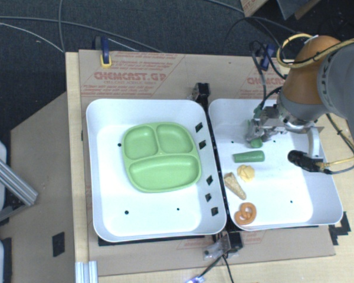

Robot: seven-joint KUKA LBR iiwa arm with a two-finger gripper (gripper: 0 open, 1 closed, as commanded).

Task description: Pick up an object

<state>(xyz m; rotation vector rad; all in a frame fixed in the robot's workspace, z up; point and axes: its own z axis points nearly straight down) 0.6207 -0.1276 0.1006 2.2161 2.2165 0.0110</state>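
Nearest the camera, at the front of the right bin (318, 208), lies an orange ring-shaped piece (245, 213), close to the bin's front left corner. Just behind it sits a pale tan wedge (235, 184), tilted, and beside that a small yellow lump (246, 172), the two nearly touching. Farther back lies a green cylinder (249, 156) on its side, running left to right.

The arm (318, 75) comes in from the right, its orange band above the wrist, and reaches down into the rear half of the right bin. The claw (257, 135) hangs just behind the green cylinder, with a small green bit (256, 141) showing at its tip; whether that bit is pinched between the fingers or merely lies beneath them cannot be told, nor whether the claw is spread or pressed together.

The left bin (106, 205) holds a green divided plate (161, 157) with three compartments, lying flat near the bin's middle. Both bins rest side by side on the desk (135, 69), which bears red printed lettering along its back edge. Cables (59, 22) trail over the dark floor behind.
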